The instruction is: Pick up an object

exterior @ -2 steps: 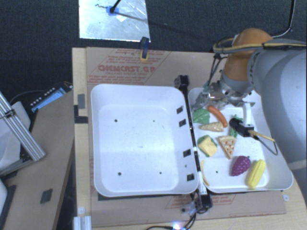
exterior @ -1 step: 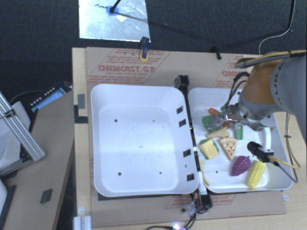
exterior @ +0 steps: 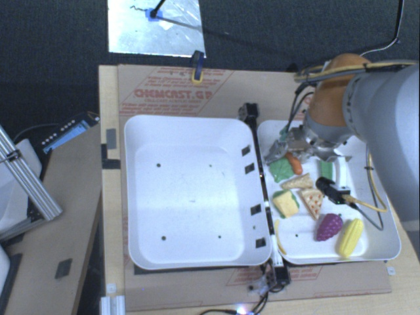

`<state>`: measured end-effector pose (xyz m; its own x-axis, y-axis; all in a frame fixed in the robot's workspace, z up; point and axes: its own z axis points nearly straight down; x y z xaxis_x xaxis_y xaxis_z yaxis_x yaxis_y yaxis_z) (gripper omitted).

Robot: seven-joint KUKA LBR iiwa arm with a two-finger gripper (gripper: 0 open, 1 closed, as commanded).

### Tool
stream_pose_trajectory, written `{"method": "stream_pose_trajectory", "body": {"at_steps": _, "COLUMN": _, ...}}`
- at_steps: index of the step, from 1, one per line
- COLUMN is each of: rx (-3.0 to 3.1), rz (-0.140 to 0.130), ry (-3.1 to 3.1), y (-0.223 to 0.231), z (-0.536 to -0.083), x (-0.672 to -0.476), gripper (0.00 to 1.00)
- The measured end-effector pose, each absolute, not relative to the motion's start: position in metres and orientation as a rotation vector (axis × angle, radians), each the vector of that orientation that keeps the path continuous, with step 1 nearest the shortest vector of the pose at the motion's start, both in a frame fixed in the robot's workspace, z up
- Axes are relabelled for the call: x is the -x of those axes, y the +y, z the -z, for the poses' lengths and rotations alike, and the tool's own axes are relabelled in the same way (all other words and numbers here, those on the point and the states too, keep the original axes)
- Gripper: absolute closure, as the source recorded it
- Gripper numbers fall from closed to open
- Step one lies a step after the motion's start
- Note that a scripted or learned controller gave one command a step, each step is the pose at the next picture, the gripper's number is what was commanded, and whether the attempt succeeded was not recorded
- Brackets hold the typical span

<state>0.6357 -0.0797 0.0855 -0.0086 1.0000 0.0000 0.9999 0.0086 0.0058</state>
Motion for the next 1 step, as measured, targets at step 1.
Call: {"method": "stream_pose_trajectory", "body": {"at_steps": 1, "rx": -2.212, "rz": -0.007, "ry": 2.224, "y": -0.0825, "z": -0.0967, "x": -0.635, "gripper": 1.0}}
